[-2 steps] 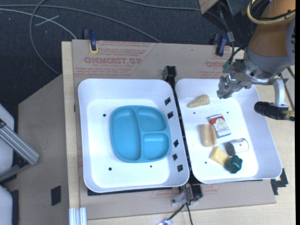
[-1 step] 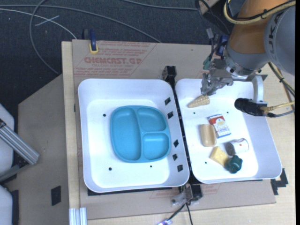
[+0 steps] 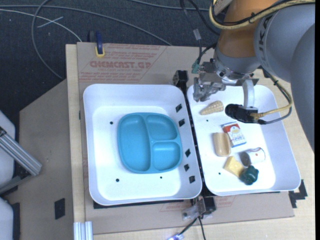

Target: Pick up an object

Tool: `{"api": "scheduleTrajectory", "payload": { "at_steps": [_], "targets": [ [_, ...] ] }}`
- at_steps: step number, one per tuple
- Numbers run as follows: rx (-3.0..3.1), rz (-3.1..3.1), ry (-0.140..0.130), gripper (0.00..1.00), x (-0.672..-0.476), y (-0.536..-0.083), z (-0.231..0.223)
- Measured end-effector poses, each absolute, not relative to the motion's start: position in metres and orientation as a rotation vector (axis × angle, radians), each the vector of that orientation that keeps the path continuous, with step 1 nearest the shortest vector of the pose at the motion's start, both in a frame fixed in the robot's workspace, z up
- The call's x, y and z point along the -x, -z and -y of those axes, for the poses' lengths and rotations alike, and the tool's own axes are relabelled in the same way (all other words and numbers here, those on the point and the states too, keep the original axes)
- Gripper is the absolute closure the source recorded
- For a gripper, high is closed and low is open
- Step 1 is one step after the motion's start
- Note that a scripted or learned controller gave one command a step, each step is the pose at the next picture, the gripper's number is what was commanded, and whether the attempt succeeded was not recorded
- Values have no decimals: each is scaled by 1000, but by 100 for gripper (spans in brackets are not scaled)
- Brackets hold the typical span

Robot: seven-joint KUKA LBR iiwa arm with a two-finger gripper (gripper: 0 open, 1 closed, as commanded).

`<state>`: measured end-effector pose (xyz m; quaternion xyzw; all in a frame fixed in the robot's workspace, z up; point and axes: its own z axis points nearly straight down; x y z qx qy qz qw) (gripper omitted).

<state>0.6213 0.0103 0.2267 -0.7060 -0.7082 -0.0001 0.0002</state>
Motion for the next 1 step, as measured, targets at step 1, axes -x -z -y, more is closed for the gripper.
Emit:
{"api": "scheduleTrajectory", "payload": {
  "at_steps": [1],
  "targets": [
    [2215, 2228, 5, 100, -632, -231, -65]
  ]
}}
